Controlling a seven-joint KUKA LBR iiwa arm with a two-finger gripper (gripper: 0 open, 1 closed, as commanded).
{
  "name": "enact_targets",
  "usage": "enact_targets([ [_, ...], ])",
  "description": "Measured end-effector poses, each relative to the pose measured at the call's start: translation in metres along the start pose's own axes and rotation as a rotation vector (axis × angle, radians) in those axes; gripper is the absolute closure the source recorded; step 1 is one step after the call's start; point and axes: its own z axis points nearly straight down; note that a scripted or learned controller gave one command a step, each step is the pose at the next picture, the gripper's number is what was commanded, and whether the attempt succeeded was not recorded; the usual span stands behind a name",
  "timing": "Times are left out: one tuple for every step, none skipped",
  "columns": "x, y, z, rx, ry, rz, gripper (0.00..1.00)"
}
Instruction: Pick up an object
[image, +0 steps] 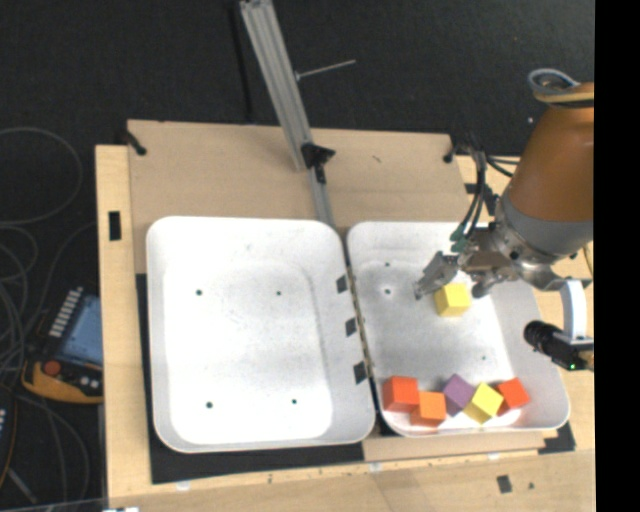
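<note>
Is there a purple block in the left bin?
No, the purple block sits in the right bin, among the orange and yellow ones.

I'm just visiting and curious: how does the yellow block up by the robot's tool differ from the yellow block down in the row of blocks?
The upper yellow block sits alone mid-bin, right at the tool; the lower yellow block is crowded against the purple block and a red block by the bin's near wall. The upper one looks paler. Both are small yellow cubes in the right bin.
</note>
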Motion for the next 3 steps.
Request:
enact_targets([
  [-0.050, 0.002, -0.018, 0.001, -0.002, -0.002, 0.00],
  [-0.099, 0.023, 0.092, 0.010, -0.001, -0.003, 0.00],
  [-0.115, 0.067, 0.185, 0.001, -0.003, -0.008, 0.00],
])
